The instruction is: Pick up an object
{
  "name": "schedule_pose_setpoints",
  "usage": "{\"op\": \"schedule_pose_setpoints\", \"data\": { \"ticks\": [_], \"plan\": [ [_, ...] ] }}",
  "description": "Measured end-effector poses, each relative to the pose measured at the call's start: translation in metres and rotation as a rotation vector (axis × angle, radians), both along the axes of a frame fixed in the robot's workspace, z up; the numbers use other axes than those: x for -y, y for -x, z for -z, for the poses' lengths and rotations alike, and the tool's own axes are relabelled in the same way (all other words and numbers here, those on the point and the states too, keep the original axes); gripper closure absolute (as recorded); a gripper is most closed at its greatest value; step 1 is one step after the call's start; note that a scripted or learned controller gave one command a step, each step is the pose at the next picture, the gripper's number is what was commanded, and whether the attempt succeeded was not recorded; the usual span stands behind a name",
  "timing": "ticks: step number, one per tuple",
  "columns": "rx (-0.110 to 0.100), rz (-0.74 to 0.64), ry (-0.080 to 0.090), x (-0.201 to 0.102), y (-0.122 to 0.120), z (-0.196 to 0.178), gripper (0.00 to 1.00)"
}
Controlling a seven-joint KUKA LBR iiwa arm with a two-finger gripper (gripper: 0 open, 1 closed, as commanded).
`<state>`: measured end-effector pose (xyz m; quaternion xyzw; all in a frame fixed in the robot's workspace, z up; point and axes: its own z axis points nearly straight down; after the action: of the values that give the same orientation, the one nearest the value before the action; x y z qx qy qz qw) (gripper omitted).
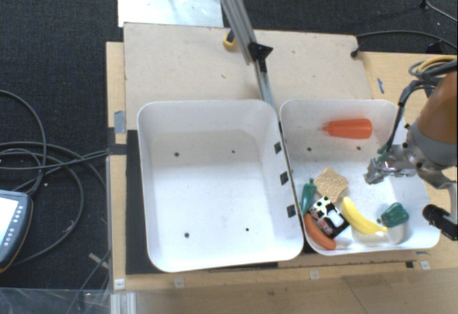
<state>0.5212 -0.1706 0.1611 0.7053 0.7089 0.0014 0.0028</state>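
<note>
The right bin (336, 114) holds several toy items. An orange carrot (348, 129) lies near its back wall. A tan cracker (331, 182) sits mid-bin, with a green piece (308, 195), a black-and-white block (328, 213), a red-orange sausage (320, 231) and a yellow banana (362, 219) toward the front. A dark green object (394, 215) rests at the front right. My gripper (377, 173) hangs over the right side of this bin, right of the cracker and above the banana. Nothing is visible between its fingers.
The left bin (154, 162) stands beside the right one. A slanted metal pole (240, 16) crosses the back board (186, 62) down to the divide between the bins. Cables (43, 162) and a tablet (11, 223) lie on the floor to the left.
</note>
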Motion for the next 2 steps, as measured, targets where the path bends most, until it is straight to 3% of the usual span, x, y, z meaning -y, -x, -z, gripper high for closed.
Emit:
{"op": "schedule_pose_setpoints", "data": {
  "ticks": [1,2],
  "plan": [
    [0.0,0.0,0.0,0.0,-0.002,-0.046,1.0],
    [-0.003,-0.005,-0.003,-0.052,-0.018,-0.041,1.0]
  ]
}}
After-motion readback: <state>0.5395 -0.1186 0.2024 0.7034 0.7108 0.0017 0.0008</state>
